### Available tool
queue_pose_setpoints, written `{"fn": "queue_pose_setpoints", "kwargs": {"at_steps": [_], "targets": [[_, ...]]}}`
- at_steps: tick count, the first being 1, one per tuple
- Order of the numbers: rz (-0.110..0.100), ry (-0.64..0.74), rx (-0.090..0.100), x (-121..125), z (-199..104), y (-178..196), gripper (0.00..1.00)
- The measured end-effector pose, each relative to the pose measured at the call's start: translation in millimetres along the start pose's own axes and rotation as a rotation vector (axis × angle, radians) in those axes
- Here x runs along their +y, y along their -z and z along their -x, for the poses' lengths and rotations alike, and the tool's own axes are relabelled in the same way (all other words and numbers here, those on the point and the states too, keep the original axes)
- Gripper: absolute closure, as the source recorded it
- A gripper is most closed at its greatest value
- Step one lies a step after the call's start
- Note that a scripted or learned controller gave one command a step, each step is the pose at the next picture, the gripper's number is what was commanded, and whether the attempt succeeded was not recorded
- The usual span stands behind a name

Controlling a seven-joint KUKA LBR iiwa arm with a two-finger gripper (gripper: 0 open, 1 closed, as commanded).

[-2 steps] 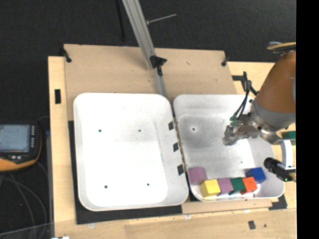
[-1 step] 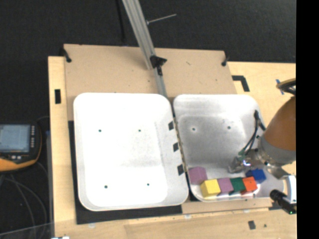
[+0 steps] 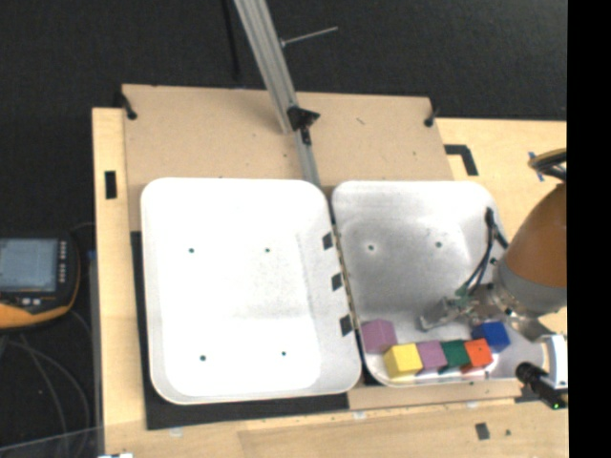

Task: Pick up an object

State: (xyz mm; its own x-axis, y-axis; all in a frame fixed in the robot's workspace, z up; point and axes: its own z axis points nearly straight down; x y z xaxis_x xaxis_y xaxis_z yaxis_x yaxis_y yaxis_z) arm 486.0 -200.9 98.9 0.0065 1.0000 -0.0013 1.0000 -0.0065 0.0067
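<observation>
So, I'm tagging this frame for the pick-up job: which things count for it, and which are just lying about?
For the job:
- gripper
- purple block
- yellow block
- pink block
- green block
- orange block
- blue block
- right bin

Lying about:
- left bin
- handheld device
- metal pole

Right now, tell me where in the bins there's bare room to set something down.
The left bin is bare. The right bin is free across its far half. Its near edge is crowded: purple block, yellow block, other blocks and the gripper.

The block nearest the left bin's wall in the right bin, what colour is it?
Pale purple block, best seen in the camera view, just above the yellow block.
</observation>
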Motion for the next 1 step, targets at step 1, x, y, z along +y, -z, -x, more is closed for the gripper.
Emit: {"fn": "queue_pose_setpoints", "kwargs": {"at_steps": [1], "targets": [[0.001,-0.002,0.0,0.0,-0.1,0.0,0.0]]}}
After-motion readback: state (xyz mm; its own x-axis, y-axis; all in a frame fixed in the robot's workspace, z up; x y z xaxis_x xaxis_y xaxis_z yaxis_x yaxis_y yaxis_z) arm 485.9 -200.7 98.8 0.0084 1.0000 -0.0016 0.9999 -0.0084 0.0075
